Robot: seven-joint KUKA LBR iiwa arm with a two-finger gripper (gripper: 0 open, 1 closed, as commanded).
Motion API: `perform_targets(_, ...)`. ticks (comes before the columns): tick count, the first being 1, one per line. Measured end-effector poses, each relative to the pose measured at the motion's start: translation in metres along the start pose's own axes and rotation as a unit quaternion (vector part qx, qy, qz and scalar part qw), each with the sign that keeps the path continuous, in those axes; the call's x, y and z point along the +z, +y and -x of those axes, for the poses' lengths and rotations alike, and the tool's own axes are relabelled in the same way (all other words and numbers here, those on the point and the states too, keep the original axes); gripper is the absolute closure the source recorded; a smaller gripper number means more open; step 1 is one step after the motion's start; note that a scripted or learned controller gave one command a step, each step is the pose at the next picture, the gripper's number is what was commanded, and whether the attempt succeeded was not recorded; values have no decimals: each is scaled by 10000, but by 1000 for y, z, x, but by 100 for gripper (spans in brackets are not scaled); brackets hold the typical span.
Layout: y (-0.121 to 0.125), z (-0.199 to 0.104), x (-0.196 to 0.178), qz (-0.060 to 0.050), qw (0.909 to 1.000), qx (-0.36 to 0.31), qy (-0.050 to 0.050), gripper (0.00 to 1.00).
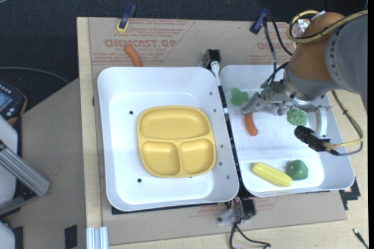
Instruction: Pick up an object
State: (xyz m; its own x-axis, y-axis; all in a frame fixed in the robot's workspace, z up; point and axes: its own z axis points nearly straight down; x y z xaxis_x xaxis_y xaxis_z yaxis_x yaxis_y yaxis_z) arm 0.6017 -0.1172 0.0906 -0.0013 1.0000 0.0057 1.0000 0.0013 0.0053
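The right bin (336, 177) holds several toy foods. A small orange sausage (251, 124) lies near its left wall, with a light green piece (238, 96) just behind it. A textured green piece (297, 116) sits under the wrist. A yellow corn cob (272, 174) and a dark green pepper (297, 169) lie near the front wall. My gripper (258, 104) hangs low over the bin's back left part, just right of the light green piece and above the sausage. Nothing shows as held.
The left bin (111, 125) holds a yellow divided plate (175, 139). Another orange sausage (133, 55) lies on the board behind that bin. Blue clamps (125, 17) (259, 20) grip the board's far edge. A black cable part (312, 139) hangs beside the arm.
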Motion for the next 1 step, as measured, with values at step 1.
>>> perform_targets(1, -1, 1, -7, -3, 10000, 2, -27, 100)
